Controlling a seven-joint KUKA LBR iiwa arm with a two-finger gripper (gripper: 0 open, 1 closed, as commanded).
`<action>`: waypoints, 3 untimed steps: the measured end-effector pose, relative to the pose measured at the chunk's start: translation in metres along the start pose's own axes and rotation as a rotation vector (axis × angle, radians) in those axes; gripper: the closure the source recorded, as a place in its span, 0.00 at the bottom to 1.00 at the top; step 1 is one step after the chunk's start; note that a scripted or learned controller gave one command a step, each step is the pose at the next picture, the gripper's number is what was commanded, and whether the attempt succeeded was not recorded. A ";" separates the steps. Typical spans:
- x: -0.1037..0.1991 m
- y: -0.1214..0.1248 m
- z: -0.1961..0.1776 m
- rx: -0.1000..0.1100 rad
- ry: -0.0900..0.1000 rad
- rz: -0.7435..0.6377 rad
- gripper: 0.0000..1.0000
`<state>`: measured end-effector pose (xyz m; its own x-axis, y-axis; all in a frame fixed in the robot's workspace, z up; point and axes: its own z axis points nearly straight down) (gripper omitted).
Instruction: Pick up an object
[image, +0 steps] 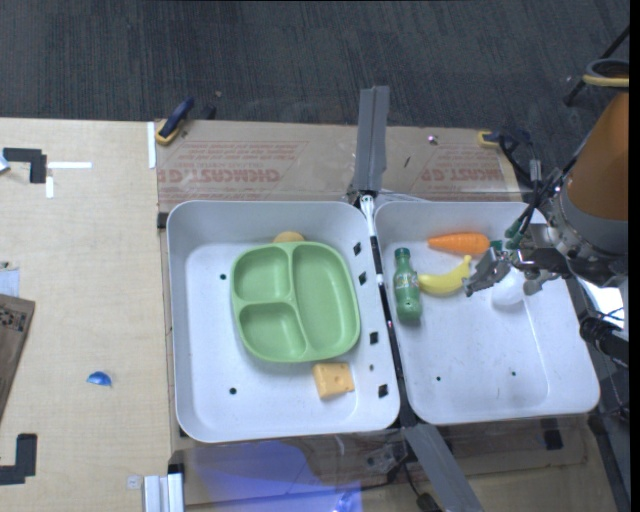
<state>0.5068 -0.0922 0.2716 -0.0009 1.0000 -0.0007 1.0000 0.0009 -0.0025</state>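
My fingers (497, 272), seemingly apart and empty, hang beside the curved yellow plastic banana (446, 280). Closing here risks nudging it against the green plastic bottle (406, 286).

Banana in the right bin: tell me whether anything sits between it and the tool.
Nothing visible does. The tool hangs just right of the banana, at its tip. The carrot lies just behind the banana and the green bottle at its left end, both off that short path.

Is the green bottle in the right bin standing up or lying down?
Lying down: the green bottle rests lengthwise on the right bin's floor, cap toward the far wall.
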 end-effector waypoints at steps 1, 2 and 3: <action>0.010 0.044 0.055 0.002 0.000 -0.038 0.00; -0.003 0.085 0.167 -0.003 -0.001 -0.044 0.00; -0.004 0.084 0.159 -0.001 -0.001 -0.040 1.00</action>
<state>0.5906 -0.0964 0.1124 -0.0408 0.9992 -0.0013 0.9992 0.0408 -0.0015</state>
